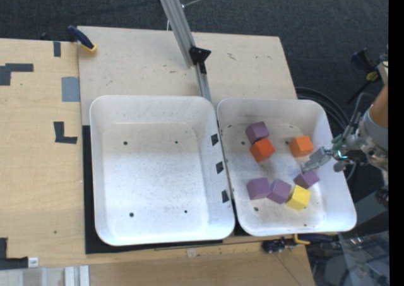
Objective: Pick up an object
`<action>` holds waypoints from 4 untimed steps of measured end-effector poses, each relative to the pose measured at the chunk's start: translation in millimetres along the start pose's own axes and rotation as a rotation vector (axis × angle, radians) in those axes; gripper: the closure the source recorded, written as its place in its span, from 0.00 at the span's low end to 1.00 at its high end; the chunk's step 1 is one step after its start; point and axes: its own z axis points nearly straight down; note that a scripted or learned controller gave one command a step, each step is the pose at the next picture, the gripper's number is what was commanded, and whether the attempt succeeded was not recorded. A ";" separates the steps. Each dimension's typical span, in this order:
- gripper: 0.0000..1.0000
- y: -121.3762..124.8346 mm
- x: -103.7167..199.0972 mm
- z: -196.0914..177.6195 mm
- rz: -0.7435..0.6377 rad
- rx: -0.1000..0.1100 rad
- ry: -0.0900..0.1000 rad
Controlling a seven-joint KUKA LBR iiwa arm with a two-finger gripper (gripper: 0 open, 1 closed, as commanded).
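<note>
The right bin (pixel 328 128) holds several small blocks. A purple block (pixel 257 131) and a red-orange block (pixel 262 149) sit near its middle, with an orange block (pixel 301 146) to their right. Toward the front lie two purple blocks (pixel 258 187) (pixel 279 190), a yellow block (pixel 299 197) and another purple block (pixel 306 178). My gripper (pixel 314 162) reaches in over the bin's right rim. Its tip hangs between the orange block and the right-hand purple block, just above the latter. Nothing shows in its grasp.
The left bin (pixel 101 152) lies beside the right one, with a shared rim (pixel 218 152) between them. A slanted metal bar (pixel 180 19) runs down from the top to the bins' back edge. Cables (pixel 341 114) lie right of the bench.
</note>
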 end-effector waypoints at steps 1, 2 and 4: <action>0.00 1.1 0.2 -2.4 -0.002 -0.004 -0.001; 0.00 9.6 5.3 49.7 -0.002 0.000 0.000; 0.00 24.1 0.3 100.0 0.000 -0.027 -0.015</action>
